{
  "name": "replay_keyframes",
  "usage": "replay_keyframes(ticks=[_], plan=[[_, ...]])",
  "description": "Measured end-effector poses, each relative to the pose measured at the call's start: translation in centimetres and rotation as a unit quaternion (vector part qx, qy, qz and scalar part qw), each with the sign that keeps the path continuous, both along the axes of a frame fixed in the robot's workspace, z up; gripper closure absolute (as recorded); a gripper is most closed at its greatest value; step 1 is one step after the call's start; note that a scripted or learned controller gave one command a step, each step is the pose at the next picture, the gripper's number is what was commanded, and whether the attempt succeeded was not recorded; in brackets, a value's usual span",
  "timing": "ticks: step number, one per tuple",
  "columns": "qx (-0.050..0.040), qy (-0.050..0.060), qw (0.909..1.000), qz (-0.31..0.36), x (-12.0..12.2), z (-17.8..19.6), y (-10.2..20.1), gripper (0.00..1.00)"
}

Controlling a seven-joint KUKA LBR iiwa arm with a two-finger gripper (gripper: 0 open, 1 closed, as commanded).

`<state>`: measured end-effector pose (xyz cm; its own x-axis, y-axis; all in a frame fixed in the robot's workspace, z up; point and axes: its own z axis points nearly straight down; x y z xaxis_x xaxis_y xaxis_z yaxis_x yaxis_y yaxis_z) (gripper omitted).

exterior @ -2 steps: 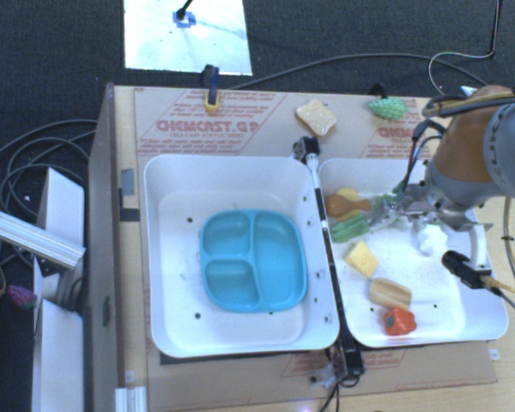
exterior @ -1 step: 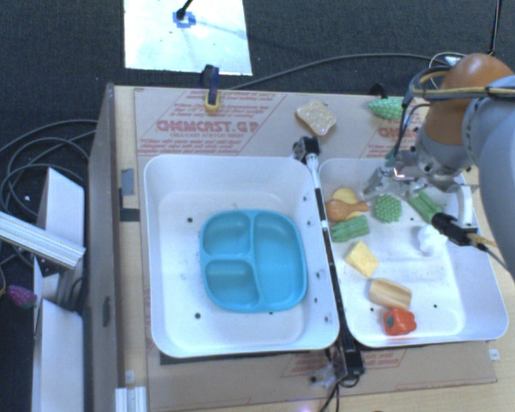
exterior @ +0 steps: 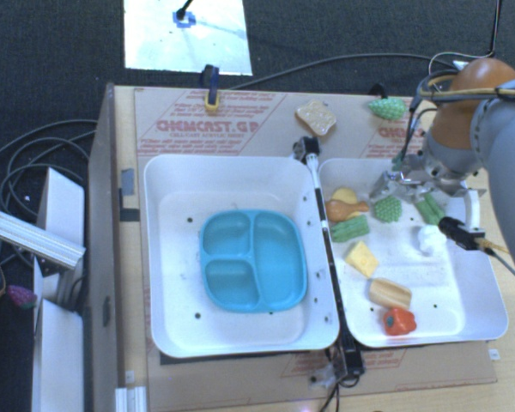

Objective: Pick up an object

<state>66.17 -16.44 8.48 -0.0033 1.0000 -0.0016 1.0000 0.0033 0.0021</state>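
My gripper [exterior: 405, 181] hangs low over the back of the right bin [exterior: 463, 316]. Just below and to its left lies a bumpy green round toy [exterior: 386, 209], close to the gripper or touching it. A green strip [exterior: 429, 208] lies under the wrist on the right. Also in this bin are an orange drumstick [exterior: 347, 202], a green leafy piece [exterior: 349, 227], a yellow wedge [exterior: 361, 258], a tan bread roll [exterior: 390, 293], a red pepper [exterior: 399, 320] and a white lump [exterior: 430, 239].
The left bin [exterior: 176, 230] holds a blue divided plate [exterior: 253, 260]. Behind the bins on the cardboard lie a toast slice [exterior: 316, 118] and a green toy [exterior: 386, 107]. A black cable plug [exterior: 460, 230] hangs beside the arm.
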Motion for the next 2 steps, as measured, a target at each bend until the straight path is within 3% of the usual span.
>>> replay_keyframes(ticks=[1, 2], plan=[[-0.0002, 0.0, 1.0, 0.0, -1.4, 0.0, -1.7, 0.0], [-0.001, -0.002, 1.0, 0.001, -1.2, 1.1, -1.7, 1.0]])
